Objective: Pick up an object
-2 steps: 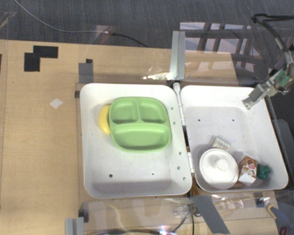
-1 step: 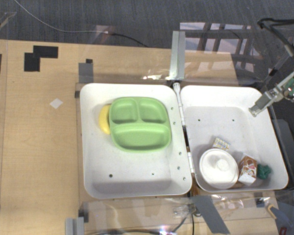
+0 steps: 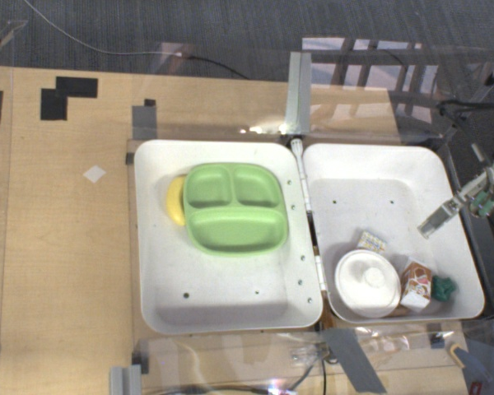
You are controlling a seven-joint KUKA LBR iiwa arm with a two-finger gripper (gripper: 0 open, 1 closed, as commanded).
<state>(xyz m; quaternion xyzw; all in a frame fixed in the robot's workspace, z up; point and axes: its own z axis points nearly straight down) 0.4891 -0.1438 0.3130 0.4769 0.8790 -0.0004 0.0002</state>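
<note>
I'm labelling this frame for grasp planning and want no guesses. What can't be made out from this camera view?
- Yellow object in the left bin: the green divided plate covers most of it.
- Gripper: small and blurred near the right edge.
- Small packet and carton by the white bowl: print too small to read.
- Green item: too small to identify.

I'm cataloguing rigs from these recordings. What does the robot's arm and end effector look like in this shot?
Little of it is in view at the right edge. The end effector is a slim, grey metallic piece, tapering to a narrow tip over the right bin. Behind it sits a pale grey body with a small greenish part. No markings can be made out.
</note>
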